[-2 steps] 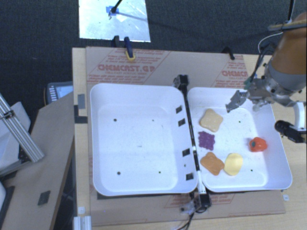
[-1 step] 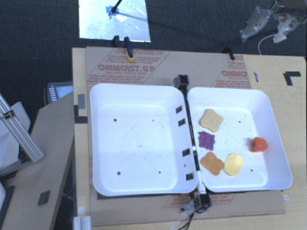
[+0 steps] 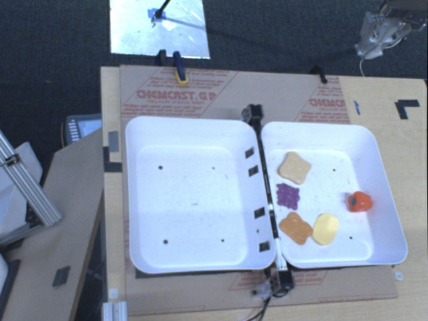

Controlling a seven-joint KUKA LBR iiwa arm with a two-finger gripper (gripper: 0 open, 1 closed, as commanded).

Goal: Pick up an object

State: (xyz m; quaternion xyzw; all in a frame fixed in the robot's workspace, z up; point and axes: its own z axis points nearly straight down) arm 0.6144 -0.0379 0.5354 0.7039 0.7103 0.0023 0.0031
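Note:
The right bin (image 3: 381, 162) holds several small food-shaped objects. A tan bread slice (image 3: 294, 168) lies near its middle. Below it sits a purple grape cluster (image 3: 287, 195), close to the bin's left wall. An orange-brown piece (image 3: 295, 227) and a pale yellow piece (image 3: 326, 229) lie side by side near the front. A red-orange tomato (image 3: 359, 202) rests toward the right wall. My gripper (image 3: 376, 37) hangs at the top right corner, beyond the bench's far edge and well away from both bins, with nothing visibly in it.
The left bin (image 3: 134, 179) adjoins the right one along a black hinge strip (image 3: 264, 179). A shiny metal sheet (image 3: 159, 17) lies on the floor at the back. A yellow clamp (image 3: 180, 77) grips the cardboard's far edge. An aluminium rail (image 3: 27, 186) slants at the left.

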